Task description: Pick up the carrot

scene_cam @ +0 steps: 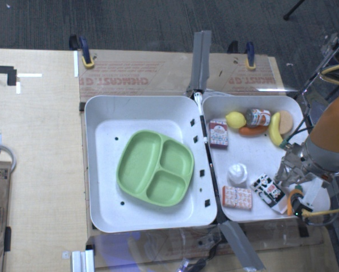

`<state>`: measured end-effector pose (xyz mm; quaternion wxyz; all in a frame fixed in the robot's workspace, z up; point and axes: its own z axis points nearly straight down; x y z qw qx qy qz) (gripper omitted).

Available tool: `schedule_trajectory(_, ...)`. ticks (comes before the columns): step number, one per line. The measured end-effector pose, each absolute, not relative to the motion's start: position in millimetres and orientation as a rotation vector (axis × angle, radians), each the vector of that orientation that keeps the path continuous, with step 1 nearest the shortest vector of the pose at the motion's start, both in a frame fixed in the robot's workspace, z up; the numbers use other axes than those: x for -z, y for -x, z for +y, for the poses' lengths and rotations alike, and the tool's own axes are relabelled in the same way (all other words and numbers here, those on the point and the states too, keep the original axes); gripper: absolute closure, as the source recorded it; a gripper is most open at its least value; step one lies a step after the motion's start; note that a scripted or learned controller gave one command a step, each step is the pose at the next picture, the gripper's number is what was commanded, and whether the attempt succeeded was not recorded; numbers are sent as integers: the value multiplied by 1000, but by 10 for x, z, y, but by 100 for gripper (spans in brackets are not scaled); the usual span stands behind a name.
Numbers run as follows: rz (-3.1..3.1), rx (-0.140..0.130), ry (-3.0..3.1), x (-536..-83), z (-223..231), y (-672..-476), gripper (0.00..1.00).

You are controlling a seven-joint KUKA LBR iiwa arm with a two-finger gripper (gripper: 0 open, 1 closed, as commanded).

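Toward twelve o'clock in the right bin (254, 213), the carrot (252, 131) lies flat between a lemon (235, 120) and a banana (276, 129), just below a small can (258, 117). It looks light, stiff and smooth, best pinched across its middle. The jaws' (287, 173) state I cannot tell; they hover near the bin's four o'clock edge, with the carrot well apart toward their eleven o'clock.

We're looking at 1 arm (328, 137): a broad orange band is showing above grey metal at the wrist. The gripper (287, 174) is showing as bare silvery metal linkage. Yellow and black cables (317, 211) are trailing beneath it, and thin dark cables are running above.
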<state>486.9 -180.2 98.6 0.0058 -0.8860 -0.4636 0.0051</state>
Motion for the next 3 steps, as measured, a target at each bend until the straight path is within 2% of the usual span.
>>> schedule_trajectory(1,-1984,-5,2433,-1920,-2043,-4791,100)
schedule_trajectory(2,-2365,-4,2064,-2182,-1617,-4797,100)
schedule_trajectory(3,-2365,-4,2064,-2183,-1620,-4797,0)
